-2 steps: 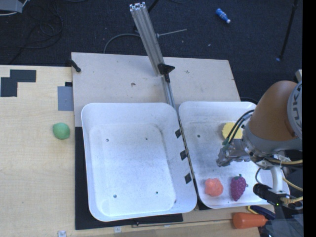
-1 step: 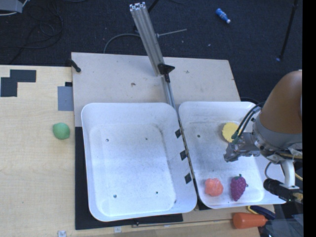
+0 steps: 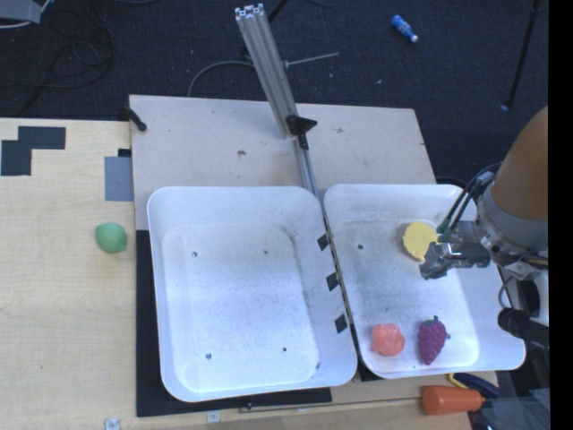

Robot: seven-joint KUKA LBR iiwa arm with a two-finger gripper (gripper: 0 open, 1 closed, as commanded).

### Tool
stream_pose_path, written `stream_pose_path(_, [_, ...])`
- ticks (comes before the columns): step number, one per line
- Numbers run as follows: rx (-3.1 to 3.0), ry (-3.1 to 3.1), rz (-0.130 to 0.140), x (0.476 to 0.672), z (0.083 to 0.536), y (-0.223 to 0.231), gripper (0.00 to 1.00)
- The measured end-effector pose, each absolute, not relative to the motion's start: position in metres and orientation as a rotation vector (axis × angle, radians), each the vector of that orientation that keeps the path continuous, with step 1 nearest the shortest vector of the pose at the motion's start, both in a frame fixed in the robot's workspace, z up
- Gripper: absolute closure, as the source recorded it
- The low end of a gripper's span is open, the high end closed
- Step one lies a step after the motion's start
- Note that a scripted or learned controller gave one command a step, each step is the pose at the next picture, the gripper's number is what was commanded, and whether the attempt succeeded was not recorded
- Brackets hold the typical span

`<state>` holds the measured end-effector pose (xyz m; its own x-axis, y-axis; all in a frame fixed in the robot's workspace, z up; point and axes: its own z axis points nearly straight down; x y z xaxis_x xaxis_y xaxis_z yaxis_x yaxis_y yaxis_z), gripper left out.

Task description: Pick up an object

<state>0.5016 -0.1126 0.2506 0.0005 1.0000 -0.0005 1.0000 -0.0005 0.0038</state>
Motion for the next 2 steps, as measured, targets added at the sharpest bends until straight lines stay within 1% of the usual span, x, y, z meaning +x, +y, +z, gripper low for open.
stream_pose_path(1, [2.22,2.225,0.0,0.528,0.246,-0.076,1.0])
stream_pose_path(2, [2.219,2.225,-0.002,0.555,0.234,-0.029,1.0])
